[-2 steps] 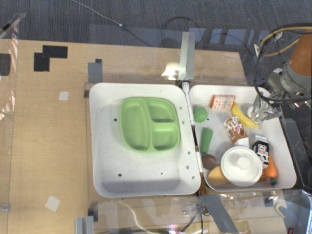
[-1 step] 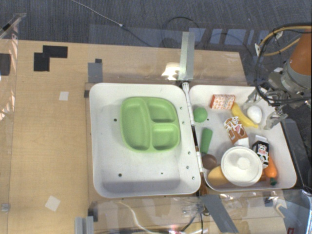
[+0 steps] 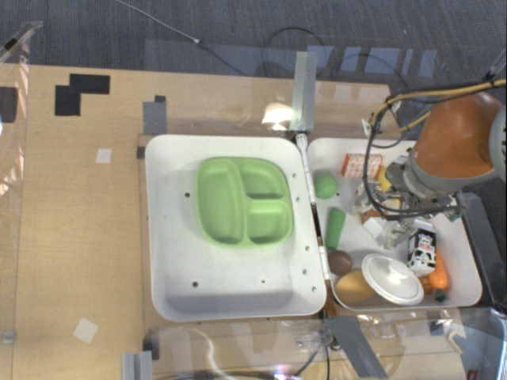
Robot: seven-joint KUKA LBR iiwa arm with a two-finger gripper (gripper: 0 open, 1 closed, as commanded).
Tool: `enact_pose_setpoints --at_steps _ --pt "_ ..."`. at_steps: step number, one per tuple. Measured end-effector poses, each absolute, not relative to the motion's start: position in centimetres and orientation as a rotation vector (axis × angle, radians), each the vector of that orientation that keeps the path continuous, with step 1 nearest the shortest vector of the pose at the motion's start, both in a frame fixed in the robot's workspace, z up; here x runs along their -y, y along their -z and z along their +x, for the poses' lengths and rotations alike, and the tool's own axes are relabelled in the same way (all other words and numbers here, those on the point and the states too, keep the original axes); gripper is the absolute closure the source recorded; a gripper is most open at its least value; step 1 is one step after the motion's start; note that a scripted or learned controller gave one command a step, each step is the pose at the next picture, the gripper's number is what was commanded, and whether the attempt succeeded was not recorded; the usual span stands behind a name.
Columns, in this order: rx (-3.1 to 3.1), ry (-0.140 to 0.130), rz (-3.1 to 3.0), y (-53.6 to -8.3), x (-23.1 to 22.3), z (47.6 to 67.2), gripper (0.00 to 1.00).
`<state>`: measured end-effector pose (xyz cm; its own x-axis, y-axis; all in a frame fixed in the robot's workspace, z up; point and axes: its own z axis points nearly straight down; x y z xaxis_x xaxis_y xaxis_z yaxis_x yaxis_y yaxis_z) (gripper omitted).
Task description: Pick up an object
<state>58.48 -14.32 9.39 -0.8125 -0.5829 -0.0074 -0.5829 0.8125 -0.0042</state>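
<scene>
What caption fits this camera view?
Arm's tool lowered into the cluttered right bin; green divided plate sits in the left bin.

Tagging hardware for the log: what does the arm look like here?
Grey KUKA arm with a broad, rounded orange band above the wrist. Black and yellowish cables loop from the band down to the metal gripper assembly over the right white bin.

Right bin (image 3: pixel 474 285) contents: green ball (image 3: pixel 325 185) near the left wall; green cucumber-shaped piece (image 3: pixel 335 226) below it, lying lengthwise; brown rounded item (image 3: pixel 340 262); tan potato-like item (image 3: pixel 355 289) touching a white round dish (image 3: pixel 391 279); orange-and-white carton (image 3: pixel 361 165) at top; black-and-white carton (image 3: pixel 423 249) beside an orange carrot (image 3: pixel 438 279).
</scene>
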Motion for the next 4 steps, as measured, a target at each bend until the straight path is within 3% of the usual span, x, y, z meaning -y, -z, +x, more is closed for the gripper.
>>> enact_pose_setpoints --at_steps 1,2,3,4 --pt "-3.081 0.002 -0.567 -8.7 11.9 65.9 0.0" --pt "-3.128 0.003 -0.281 -8.7 8.8 67.0 0.0" --pt "-3.132 0.003 -0.248 -8.7 8.7 66.9 0.0" --pt "-3.14 -0.006 -0.163 -8.6 12.8 66.9 0.0"
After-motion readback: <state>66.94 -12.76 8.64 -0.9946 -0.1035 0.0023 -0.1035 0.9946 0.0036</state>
